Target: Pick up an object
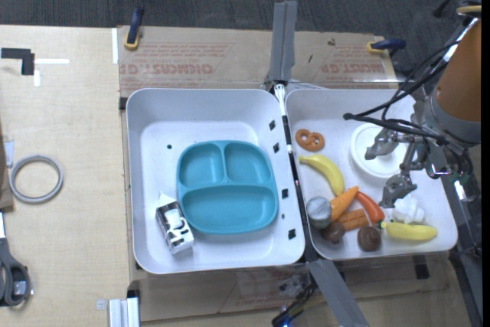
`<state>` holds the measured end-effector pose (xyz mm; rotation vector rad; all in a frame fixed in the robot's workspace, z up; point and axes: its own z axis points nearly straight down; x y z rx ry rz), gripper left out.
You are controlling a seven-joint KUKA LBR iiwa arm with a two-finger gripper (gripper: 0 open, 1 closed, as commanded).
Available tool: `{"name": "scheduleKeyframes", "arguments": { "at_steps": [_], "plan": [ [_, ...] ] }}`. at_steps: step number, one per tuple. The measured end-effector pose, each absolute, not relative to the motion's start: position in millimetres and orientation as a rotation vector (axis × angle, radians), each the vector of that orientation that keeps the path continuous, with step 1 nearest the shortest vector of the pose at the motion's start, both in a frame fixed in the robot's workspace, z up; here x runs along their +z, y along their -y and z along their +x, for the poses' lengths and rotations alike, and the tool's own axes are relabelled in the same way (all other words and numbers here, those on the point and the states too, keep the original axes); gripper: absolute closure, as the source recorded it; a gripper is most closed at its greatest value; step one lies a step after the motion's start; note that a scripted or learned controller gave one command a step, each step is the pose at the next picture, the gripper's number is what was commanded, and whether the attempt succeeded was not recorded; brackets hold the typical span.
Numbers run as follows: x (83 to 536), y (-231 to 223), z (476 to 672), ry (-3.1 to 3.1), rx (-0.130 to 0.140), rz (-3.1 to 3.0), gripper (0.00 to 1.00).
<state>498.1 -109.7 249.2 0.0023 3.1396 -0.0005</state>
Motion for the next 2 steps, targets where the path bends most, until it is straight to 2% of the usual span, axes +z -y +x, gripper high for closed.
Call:
{"name": "scheduleKeyframes", "arguments": {
  "at_steps": [1, 2],
  "plan": [
    [123, 94, 486.8, -3.141, 0.0, -0.087, 0.0],
    [92, 97, 508.9, -3.14, 0.0, 0.059, 0.0]
  ]
}}
